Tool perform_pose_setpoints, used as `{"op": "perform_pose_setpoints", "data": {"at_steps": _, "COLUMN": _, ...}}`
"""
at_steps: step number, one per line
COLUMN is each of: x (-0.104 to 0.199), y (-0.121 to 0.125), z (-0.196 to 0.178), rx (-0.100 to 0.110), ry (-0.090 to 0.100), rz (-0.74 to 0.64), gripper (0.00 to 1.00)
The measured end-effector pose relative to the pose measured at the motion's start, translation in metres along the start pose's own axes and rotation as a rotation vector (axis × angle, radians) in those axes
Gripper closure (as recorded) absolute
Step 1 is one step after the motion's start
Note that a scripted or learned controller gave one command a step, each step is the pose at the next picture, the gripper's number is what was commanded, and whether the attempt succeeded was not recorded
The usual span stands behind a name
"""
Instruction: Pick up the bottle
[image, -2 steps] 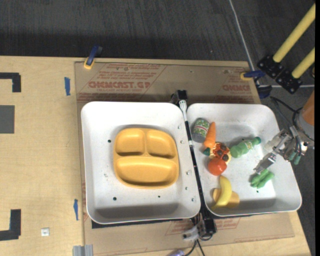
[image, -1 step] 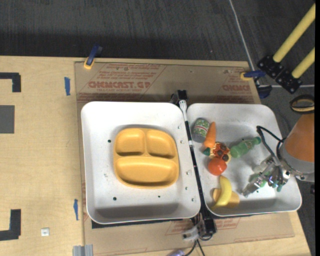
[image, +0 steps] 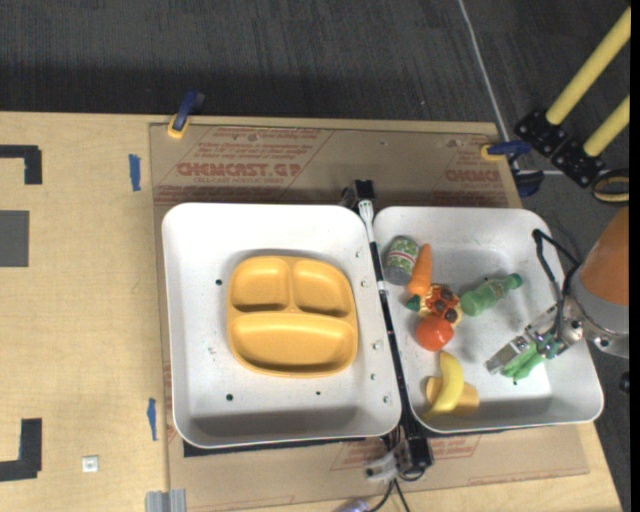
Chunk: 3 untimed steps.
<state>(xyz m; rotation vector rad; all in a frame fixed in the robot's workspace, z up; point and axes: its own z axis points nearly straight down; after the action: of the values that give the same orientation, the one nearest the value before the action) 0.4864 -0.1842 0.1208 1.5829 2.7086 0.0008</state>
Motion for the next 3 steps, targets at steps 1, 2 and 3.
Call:
{"op": "perform_pose_setpoints", "data": {"at_steps": 1, "x": -0.001, "y": 0.001, "z": -0.01, "rx": -0.003, "ry": -0.003, "rz": 0.001, "gripper": 1.0}}
{"op": "perform_pose_setpoints", "data": {"at_steps": 2, "x": 0.017, "y": 0.018, "z": 0.034, "rx": 0.001, "ry": 0.002, "rz": -0.243, "gripper": 1.0}}
{"op": "perform_pose_setpoints", "data": {"at_steps": 3, "x": 0.018, "y": 0.019, "z": 0.034, "rx": 0.0, "ry": 0.002, "rz": -0.244, "gripper": 0.0}}
